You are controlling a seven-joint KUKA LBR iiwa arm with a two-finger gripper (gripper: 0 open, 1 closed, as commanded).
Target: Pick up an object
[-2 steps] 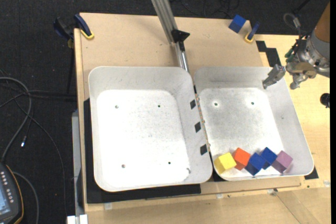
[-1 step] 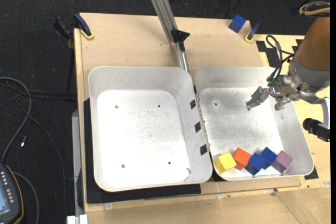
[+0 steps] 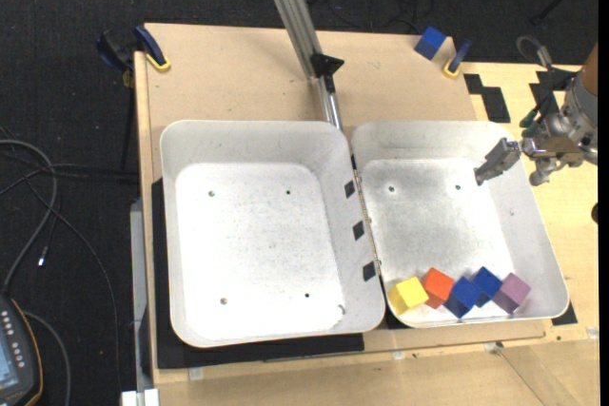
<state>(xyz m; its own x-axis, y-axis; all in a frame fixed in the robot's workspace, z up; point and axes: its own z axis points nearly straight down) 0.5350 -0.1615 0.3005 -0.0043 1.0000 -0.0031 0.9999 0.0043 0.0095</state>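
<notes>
Though nothing here carries a label or writing that can be read, colour tells the pieces apart. Two white bins sit side by side on the tabletop (image 3: 238,71): the left bin (image 3: 181,204) and the right bin (image 3: 542,233). In the right bin's near right corner lie five blocks in a touching cluster: one yellow block (image 3: 409,294), one orange block (image 3: 438,284), two blue blocks (image 3: 474,290) and one purple block (image 3: 513,292). A sixth, a lone blue block (image 3: 431,42), rests on the tabletop beyond the bins at the far right, just beside a clamp (image 3: 454,58); a second clamp (image 3: 143,49) grips the far left corner. A metal pole (image 3: 290,0) slants down to the bins' far edge. The hand (image 3: 519,162) hangs over the right bin's far right rim, fingers spread wide with nothing between them, well apart from the cluster.
</notes>
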